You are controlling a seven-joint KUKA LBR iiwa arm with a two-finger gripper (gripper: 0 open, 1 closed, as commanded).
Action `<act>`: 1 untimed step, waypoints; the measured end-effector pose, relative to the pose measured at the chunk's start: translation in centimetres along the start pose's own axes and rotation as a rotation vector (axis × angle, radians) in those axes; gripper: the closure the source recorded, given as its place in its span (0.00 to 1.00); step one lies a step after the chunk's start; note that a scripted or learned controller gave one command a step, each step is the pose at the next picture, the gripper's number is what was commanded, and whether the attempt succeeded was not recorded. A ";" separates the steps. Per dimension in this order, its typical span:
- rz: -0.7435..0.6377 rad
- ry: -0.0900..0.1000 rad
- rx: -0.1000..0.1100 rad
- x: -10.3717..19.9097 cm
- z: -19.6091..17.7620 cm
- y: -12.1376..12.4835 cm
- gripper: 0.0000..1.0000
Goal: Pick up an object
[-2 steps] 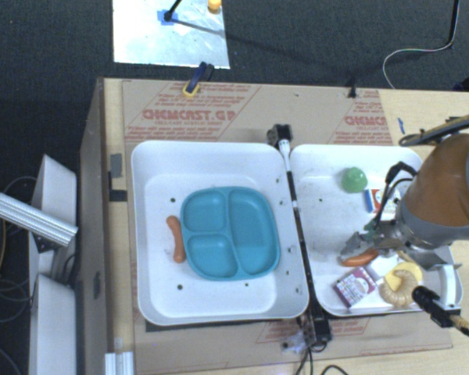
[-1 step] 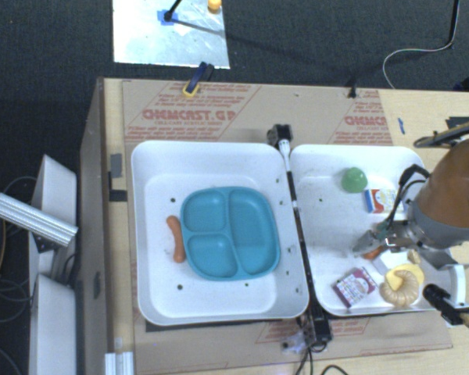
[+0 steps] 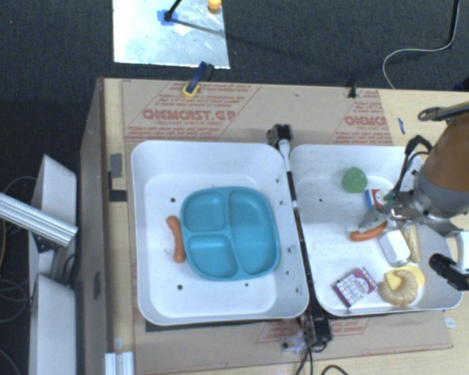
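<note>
two bins: left bin [image 3: 152, 170] holds blue tray [image 3: 229, 233], sausage [image 3: 175, 237]; hand [image 3: 377, 219] grip unclear.

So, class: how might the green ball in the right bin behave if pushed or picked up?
The green ball looks round, so a push would probably roll it across the right bin. It seems small and likely light. Its curved sides might slip from a two-finger grip.

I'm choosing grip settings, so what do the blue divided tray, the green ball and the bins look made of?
Blue divided tray: likely moulded plastic, smooth with a soft sheen and rounded compartment edges. Green ball: matte, slightly fuzzy outline, perhaps foam or rubber; too small to be sure. Bins: white, thin-walled, with smooth rounded corners, probably formed plastic.
</note>
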State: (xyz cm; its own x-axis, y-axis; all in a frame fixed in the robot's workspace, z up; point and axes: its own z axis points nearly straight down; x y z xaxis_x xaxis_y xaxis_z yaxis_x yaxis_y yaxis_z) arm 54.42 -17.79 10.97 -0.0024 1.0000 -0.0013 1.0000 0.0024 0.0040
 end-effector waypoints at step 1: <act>-0.002 0.001 0.003 -0.1 2.6 3.1 0.00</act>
State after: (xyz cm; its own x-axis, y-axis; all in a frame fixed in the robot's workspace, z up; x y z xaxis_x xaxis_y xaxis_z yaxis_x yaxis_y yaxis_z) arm 57.56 -17.86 8.42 -0.0039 1.0000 0.0000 1.0000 0.0039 0.0014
